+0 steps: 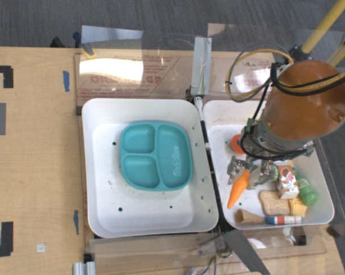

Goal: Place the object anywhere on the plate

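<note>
A teal divided plate lies in the left white bin. In the right bin an orange toy carrot lies with its tip pointing toward the front. My gripper hangs low over the carrot's thick end, below the arm's orange band. Its two metal fingers stand apart, one on either side of that end, so it looks open. None of the objects is lifted.
Beside the carrot in the right bin lie a toast slice, an ice-cream cone, a marker, a small milk carton, a green and yellow toy and a red piece. A ridge divides the two bins.
</note>
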You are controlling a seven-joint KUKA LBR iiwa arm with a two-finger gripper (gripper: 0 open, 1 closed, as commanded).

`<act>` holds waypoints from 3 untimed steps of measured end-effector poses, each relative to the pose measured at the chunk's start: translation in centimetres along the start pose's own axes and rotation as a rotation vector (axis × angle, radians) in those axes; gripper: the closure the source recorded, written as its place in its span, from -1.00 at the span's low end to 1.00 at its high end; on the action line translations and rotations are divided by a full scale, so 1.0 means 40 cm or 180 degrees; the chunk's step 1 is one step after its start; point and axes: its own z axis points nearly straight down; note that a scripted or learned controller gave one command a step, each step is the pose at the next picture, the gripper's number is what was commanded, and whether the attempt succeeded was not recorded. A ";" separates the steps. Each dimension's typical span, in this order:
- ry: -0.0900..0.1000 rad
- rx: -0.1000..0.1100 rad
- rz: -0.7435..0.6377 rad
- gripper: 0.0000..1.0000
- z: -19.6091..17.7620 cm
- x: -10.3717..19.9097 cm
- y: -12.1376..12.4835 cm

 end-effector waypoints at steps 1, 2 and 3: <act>-0.0011 0.0002 -0.0450 1.00 0.002 -0.217 -0.008; -0.0019 0.0031 -0.0460 1.00 -0.283 -0.360 -0.070; 0.0005 -0.0022 -0.1353 1.00 -0.102 -0.342 -0.114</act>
